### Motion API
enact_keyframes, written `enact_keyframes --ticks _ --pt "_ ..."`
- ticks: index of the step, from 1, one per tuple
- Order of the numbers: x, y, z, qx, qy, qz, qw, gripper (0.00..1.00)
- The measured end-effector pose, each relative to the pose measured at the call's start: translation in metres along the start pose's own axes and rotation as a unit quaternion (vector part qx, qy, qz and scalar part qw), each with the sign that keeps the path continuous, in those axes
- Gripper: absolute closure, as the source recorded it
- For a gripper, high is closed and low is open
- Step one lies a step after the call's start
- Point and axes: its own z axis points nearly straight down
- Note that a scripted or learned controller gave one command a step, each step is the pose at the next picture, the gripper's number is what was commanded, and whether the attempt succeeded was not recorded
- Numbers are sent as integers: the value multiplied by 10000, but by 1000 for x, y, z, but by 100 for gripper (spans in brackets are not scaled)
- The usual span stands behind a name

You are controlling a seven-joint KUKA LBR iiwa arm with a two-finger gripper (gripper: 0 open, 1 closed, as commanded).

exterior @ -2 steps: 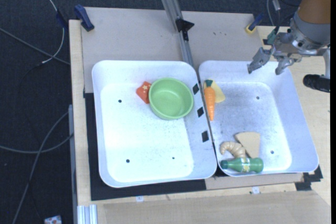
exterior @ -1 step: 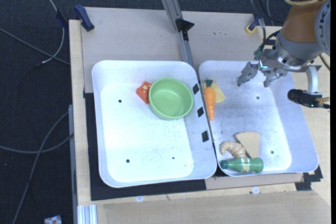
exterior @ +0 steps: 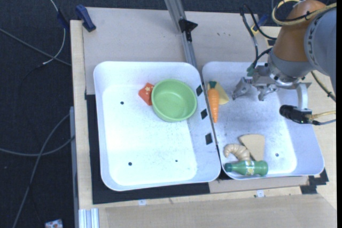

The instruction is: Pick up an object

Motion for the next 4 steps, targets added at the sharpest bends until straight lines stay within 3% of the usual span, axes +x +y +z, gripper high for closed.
enact_keyframes --ticks 1,4 --pt "0 2 -14 -36 -6 -7 10000 100" --pt "1 11 -172 -72 -18 -5 10000 100"
